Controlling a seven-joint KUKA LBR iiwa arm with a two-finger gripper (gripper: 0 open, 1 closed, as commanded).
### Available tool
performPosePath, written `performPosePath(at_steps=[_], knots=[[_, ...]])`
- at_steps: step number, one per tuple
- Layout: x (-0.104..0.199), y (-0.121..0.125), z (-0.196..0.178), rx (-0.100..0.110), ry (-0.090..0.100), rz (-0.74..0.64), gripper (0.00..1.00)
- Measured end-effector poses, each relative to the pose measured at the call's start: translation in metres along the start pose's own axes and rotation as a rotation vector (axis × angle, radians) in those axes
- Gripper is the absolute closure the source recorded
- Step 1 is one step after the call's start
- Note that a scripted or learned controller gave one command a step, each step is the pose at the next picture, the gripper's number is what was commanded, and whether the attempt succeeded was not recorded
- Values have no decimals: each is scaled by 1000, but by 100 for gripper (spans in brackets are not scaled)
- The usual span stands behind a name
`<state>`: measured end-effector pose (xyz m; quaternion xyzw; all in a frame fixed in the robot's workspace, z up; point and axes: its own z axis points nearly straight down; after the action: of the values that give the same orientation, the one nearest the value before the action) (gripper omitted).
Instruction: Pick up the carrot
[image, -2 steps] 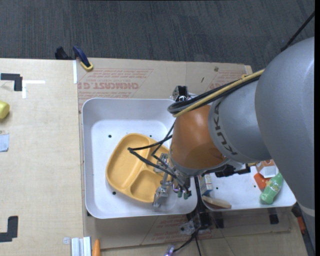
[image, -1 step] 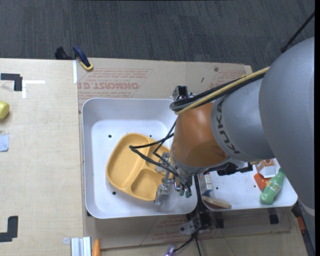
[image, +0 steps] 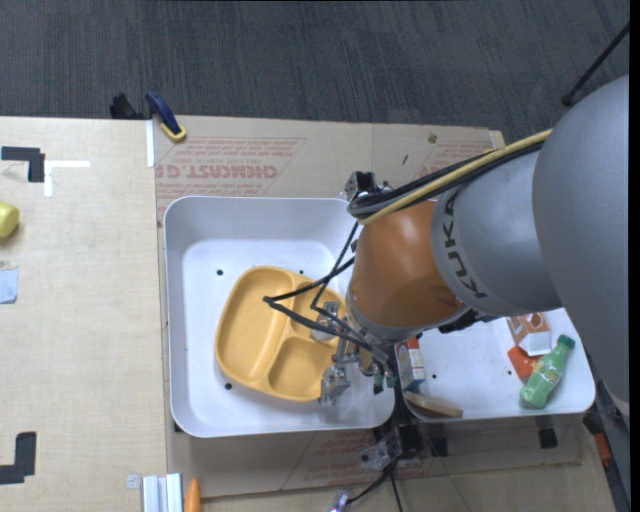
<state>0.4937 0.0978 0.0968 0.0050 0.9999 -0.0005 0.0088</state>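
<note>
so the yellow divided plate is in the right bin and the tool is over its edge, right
Not quite: the camera view shows the yellow divided plate in the left bin, not the right one. The tool is indeed over its edge.

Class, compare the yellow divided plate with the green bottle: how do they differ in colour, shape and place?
The plate is yellow; the bottle is green with a white cap. The plate is broad, shallow and split into compartments; the bottle is slim and narrow. The plate lies in the left bin, beside the gripper; the bottle lies on its side in the right bin, near its far right end. Both rest in white bins.
</note>
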Motion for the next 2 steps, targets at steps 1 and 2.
performPosePath(at_steps=[1,2], knots=[[2,-24,-194,6,18,446,100],[-93,-47,-329,5,21,282,100]])
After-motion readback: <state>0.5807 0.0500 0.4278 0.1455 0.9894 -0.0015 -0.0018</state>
